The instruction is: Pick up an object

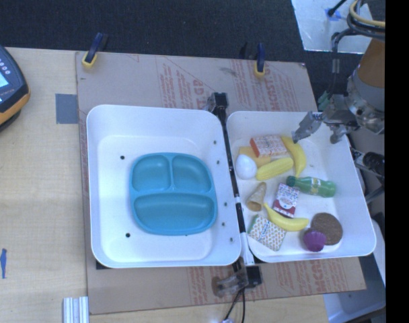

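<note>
The arm (366, 66) is showing an orange band on its upper section, with a pale grey collar sitting beneath it. Yellow and black cables are looping beside the top of it (bundled loosely). The gripper (320, 128) is presenting grey metal fingers (304, 130), slim and angular, with darker brackets flanking the wrist.

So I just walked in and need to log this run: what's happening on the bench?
The arm reaches in from the right, with its end effector hovering over the top right corner of the right bin, holding nothing. That bin holds toy food: bananas, a white egg, a green bottle, a purple ball and small packets. The left bin holds a blue divided plate. Nothing has been picked up yet.
</note>
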You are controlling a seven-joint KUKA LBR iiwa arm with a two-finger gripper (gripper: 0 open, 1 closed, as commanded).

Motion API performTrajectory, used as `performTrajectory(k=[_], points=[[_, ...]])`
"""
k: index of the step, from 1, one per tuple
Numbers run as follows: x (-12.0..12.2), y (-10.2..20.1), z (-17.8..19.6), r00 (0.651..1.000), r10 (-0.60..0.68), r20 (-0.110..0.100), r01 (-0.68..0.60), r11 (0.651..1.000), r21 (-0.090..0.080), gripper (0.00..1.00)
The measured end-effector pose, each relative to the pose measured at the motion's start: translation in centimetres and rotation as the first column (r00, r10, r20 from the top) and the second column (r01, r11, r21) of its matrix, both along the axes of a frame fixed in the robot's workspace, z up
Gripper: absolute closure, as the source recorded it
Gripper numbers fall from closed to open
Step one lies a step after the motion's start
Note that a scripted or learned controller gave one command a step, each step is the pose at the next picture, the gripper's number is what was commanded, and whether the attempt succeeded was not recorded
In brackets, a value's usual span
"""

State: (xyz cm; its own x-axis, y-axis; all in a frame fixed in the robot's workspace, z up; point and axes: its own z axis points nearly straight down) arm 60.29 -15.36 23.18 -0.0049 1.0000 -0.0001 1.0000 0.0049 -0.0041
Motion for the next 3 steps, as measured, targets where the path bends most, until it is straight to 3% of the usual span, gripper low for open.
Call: performTrajectory(k=[1, 2, 3], points=[[2.3, -3.3, -9.2, 1.0, -0.001, -0.005, 0.001, 1.0, -0.001, 0.0], [-0.6, 1.2, -14.2, 1.0, 0.002, -0.005, -0.002, 1.0, 0.002, 0.0], [-1.2, 3.8, -14.0, 1.0, 0.002, -0.002, -0.002, 1.0, -0.003, 0.0]])
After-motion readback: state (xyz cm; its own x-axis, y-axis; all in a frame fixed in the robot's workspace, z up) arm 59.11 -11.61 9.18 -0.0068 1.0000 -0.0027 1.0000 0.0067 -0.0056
